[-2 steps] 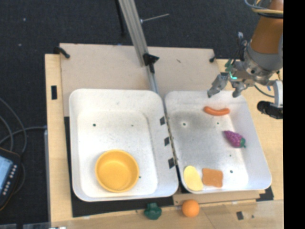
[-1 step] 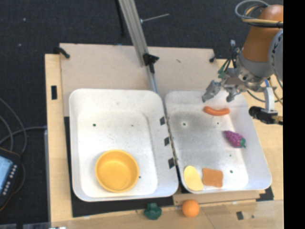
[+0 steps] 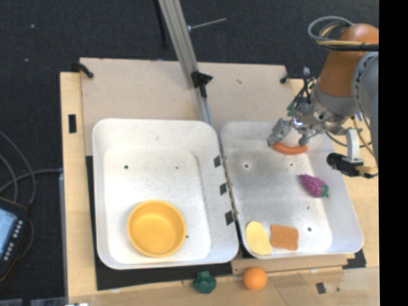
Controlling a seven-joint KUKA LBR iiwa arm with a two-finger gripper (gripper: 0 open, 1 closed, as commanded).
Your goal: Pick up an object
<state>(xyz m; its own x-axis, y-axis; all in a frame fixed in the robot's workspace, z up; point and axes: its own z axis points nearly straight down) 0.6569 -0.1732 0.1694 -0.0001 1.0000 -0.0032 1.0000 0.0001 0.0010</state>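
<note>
- In the right bin (image 3: pixel 233 139), near its far edge, the gripper (image 3: pixel 291 134) is seen low over an orange sausage-like piece (image 3: pixel 289 148).
- The piece is lying flat on the bin floor, just under and in front of the fingertips; contact looks likely, but no grasp can be confirmed.
- Finger spread cannot be read from this angle: the tips are blurred against the wrist hardware, so how far open they are is left undecided, and nothing is seen clamped between them.
- Step judged: final approach or closing on the piece; lift not yet done.
- Next move calls for: the fingers to be set astride the short axis of the piece, closed, then a straight lift, with a check that the piece comes up with them.
- Risk noted: the piece is low and rounded, so it may be pushed aside or rolled out on closing.
- Other candidates in the same bin: purple grapes (image 3: pixel 313 185) at mid-right, a yellow piece (image 3: pixel 257 237) and an orange block (image 3: pixel 284 237) side by side at the near edge.
- A yellow bowl (image 3: pixel 156 227) is sitting in the left bin (image 3: pixel 108 139), well apart from the arm.
</note>
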